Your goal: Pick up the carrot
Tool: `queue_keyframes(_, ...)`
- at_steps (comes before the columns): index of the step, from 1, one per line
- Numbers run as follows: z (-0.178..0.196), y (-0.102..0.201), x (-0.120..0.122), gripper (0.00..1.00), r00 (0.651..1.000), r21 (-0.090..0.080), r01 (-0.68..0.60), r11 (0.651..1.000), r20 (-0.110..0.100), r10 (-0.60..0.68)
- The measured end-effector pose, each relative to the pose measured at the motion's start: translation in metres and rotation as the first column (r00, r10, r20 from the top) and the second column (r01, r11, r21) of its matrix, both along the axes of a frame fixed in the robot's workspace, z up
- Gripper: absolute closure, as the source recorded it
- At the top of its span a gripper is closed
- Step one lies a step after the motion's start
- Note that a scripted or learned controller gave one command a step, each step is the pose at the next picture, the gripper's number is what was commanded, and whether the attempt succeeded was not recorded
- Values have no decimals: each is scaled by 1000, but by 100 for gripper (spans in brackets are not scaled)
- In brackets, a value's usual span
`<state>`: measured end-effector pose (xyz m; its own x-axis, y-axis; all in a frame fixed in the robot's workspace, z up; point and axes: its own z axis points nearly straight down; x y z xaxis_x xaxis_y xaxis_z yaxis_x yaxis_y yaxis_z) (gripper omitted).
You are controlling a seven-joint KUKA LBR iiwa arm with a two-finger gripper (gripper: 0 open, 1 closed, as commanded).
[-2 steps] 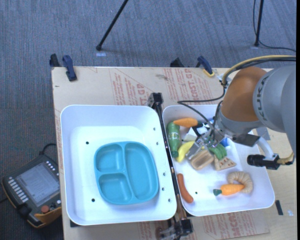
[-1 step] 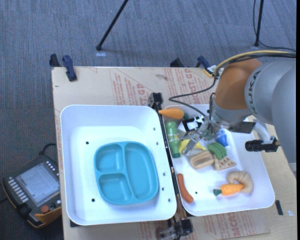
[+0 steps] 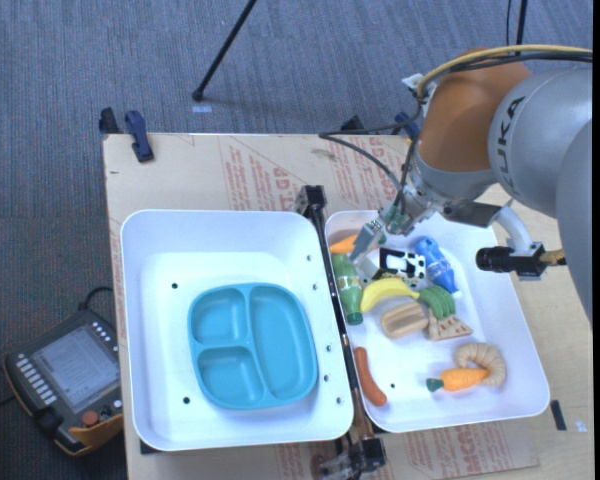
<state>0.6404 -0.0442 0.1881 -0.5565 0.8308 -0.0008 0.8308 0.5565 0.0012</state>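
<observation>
Near the right bin's (image 3: 528, 388) front edge lies the carrot (image 3: 458, 379), lengthwise left-right, well toward the viewer from the gripper (image 3: 368, 236), whose jaws stand apart at the bin's back-left.

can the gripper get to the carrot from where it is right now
Probably yes. The carrot lies exposed near the right bin's front edge, nothing on top, only the croissant touching it. The gripper sits at the far end.

Blue divided plate (image 3: 252, 345), banana (image 3: 388, 290), sausage (image 3: 370, 377)
</observation>
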Motion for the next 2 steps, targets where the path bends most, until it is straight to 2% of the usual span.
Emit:
queue_keyframes(1,3,4,-96,0,998,0,62,998,-2,-62)
queue_keyframes(2,-1,-3,-23,0,981,0,-192,981,-1,192)
